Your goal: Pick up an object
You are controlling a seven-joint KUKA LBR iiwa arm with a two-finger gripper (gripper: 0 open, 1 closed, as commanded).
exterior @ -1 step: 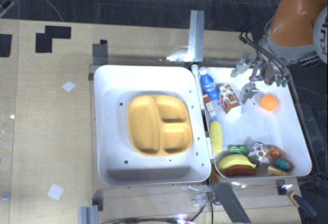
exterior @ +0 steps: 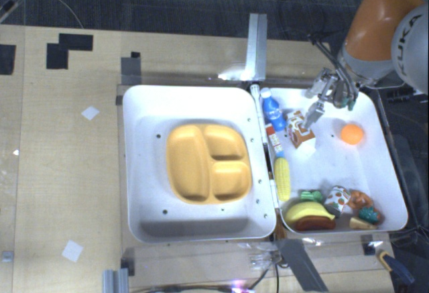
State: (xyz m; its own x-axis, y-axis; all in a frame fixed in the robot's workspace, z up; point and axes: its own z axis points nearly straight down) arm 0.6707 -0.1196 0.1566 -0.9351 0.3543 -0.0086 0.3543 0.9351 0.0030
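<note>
— What is the camera view showing on the right?

— The arm (exterior: 385,23) is reaching in over the right bin (exterior: 382,121), and its gripper (exterior: 312,114) is hanging above the bin's far left part. Its fingers are standing slightly apart, just over a small brown-and-white object (exterior: 301,131) — nothing is sitting between them.

— Where are the other pickable things lying?

— A blue bottle (exterior: 271,110) is lying along the bin's left wall, with a corn cob (exterior: 283,178) nearer the camera along the same wall. An orange ball (exterior: 352,134) is resting by itself toward the right. A banana (exterior: 310,210), a dark red piece under it, and a cluster of small toys (exterior: 352,204) are crowding the near edge.

— And the left bin?

— The left bin (exterior: 144,151) is holding a yellow divided tray (exterior: 208,163), sitting near its middle.
</note>
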